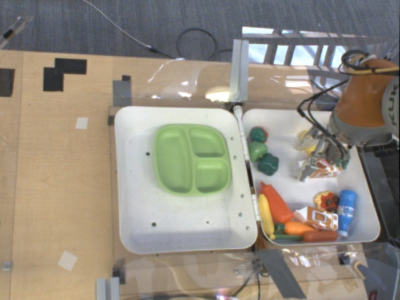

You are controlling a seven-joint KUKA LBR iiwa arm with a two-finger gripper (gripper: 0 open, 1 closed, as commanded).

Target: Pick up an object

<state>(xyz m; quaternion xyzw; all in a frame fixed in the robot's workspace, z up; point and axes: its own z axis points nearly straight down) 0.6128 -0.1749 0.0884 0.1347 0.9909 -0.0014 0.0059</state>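
Because the toys all sit in the right bin, our claw hangs low there, right over a small red-and-white packet. We think it wants that packet. The green plate waits in the left bin.

Orange-and-white packet sits under my gripper in the right bin, tilted, near the bin's far right side. Whether it is between my fingers, I can't tell. It lies well apart from the green pieces at the bin's left wall, above the blue bottle.
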